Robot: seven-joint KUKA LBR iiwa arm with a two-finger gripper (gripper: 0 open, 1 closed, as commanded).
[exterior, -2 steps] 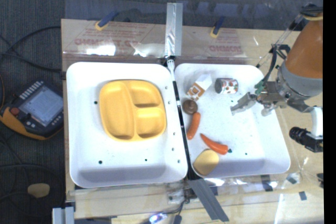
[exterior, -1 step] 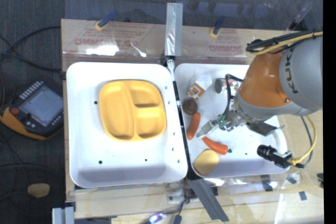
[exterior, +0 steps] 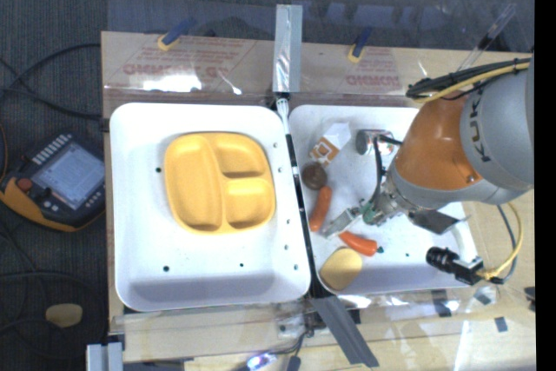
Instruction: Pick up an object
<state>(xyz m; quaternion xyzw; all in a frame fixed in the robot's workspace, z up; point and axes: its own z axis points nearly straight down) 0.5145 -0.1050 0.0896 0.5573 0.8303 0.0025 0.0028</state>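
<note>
Far left of my gripper (exterior: 358, 215) I see a yellow divided tray (exterior: 219, 180) in the left bin (exterior: 139, 274). Just left of it lies an orange carrot (exterior: 321, 208); a smaller carrot (exterior: 360, 244) sits just below. Whether the gripper is open, I cannot tell.

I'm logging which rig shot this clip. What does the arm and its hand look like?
A thick grey arm with dark KUKA lettering and a broad orange band above the wrist. Black and yellow cables run along it. The hand is small, dark metal with green touches.
</note>
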